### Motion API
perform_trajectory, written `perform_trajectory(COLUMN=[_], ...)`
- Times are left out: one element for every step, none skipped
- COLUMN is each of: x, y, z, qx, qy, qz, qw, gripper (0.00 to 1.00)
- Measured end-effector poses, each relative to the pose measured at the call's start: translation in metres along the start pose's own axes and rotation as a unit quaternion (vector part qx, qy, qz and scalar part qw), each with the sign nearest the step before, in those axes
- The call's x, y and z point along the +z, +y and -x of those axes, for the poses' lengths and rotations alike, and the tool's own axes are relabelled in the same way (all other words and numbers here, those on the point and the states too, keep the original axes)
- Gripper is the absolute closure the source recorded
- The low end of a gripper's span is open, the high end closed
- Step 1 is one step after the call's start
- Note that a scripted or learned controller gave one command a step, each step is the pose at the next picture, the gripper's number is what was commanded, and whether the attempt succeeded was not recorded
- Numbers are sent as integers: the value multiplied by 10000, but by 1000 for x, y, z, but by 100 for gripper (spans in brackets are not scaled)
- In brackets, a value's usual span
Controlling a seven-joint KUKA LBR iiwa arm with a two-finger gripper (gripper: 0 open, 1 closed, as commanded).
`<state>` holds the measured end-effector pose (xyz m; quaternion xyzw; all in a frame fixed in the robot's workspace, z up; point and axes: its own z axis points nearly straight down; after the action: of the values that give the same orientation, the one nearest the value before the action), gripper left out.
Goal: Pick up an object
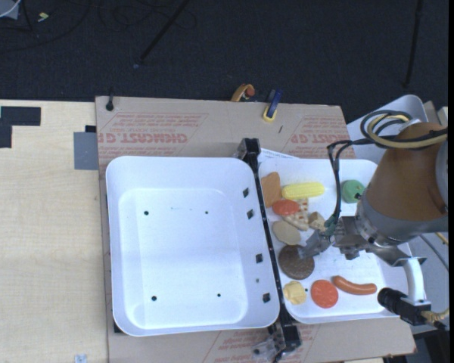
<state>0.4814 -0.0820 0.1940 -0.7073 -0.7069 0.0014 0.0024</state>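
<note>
1. Camera view: two shallow white bins sit side by side on a sheet of brown cardboard [212,123] laid over the light wood counter [38,233].
2. The left bin [125,240] fills the middle of the frame; its floor shows a few small dark dots.
3. The right bin [378,308], at the right of the frame, holds a cluster of toy foods.
4. Near its top edge lie a yellow corn cob [303,190] and, to its left, an orange piece [271,187]; a green round piece [352,190] sits further right.
5. Below them are a red piece [285,208], a tan lump [287,232] and a brown disc [296,263].
6. Along the lower edge lie a pale yellow lump [293,293], a red round tomato-like piece [324,294] and an orange-red sausage [354,285].
7. The arm [408,195] enters from the right, and its claw [316,242] hangs just above the brown disc, beside the tan lump.
8. Whether the claw is spread or pinching anything, I cannot tell.
9. The cardboard carries red printed lettering, seen upside down and too faint to read with confidence.
</note>
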Motion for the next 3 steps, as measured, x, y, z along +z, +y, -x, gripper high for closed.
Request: perform_trajectory(x=[109, 94, 78], y=[65, 63, 118], z=[2, 4, 2], qx=[-16, 27, -10], qy=[-5, 1, -7], qz=[4, -6, 38], qw=[10000, 10000, 10000], gripper=[0, 100, 100])
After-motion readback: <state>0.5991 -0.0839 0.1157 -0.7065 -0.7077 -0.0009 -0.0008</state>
